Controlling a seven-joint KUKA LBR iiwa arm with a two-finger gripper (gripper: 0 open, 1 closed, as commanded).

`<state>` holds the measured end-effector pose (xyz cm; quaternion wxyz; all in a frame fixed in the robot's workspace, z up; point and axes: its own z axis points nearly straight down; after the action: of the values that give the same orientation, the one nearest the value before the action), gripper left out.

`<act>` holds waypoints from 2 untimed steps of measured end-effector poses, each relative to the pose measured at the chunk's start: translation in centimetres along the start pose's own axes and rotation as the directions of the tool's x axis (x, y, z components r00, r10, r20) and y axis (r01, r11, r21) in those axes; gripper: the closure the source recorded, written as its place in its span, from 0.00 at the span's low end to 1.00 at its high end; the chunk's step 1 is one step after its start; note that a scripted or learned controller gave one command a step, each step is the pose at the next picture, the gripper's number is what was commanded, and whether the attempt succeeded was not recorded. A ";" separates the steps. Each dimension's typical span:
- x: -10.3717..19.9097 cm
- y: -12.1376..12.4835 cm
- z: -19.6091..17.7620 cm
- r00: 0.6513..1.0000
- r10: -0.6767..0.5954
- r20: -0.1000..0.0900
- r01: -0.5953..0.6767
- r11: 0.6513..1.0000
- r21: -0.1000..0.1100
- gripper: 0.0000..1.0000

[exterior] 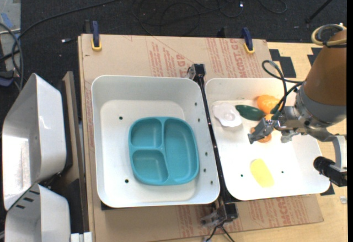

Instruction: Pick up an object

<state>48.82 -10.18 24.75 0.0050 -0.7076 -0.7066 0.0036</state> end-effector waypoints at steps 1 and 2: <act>0.0 0.2 -0.5 1.000 -0.003 0.002 0.003 1.000 -0.012 0.00; 0.3 -0.1 3.8 1.000 0.000 0.001 0.000 1.000 -0.008 0.00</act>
<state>48.64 -9.89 20.93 0.0016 -0.7076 -0.7066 0.0010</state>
